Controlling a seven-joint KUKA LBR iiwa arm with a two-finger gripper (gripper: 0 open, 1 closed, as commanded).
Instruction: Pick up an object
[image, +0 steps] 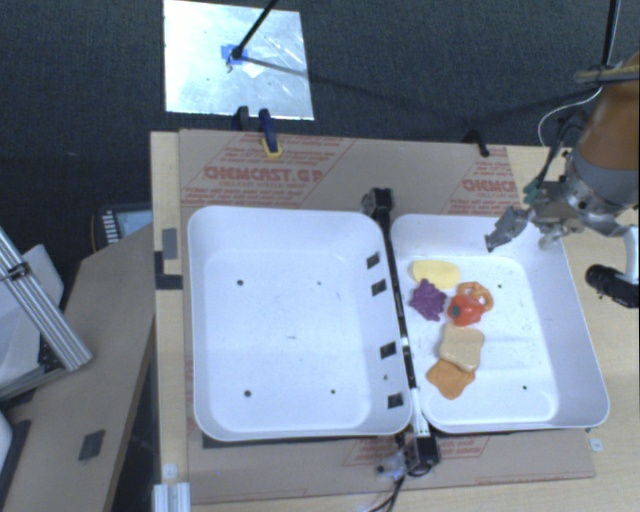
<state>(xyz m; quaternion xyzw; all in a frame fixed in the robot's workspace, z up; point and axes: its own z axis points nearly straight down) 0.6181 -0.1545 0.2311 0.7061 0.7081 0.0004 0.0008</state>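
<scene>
Hovering over the far right corner of the right bin, the pincer had nothing between its fingers; whether those fingers were spread or pressed together could not be told from this slant. By my judgement the approach was the step in hand: no grasp had been made, and every object lay on the bin floor.

All the candidates sat in a cluster by the right bin's left wall, close to the divider. The yellow piece lay farthest back in that bin and nearest the pincer. Just in front of it sat the purple piece, lumpy like a small bunch of grapes, and beside that the red-orange piece, rounded and glossy. Nearer the bin's front edge came the tan piece, flat and squarish like a slice of bread, touching the orange piece in front of it.

The next move, I reckoned, called for a shift towards the bin's left wall and a descent over one item. The yellow piece looked the easiest: apart from its neighbours, low and smooth. The left bin played no part.
</scene>
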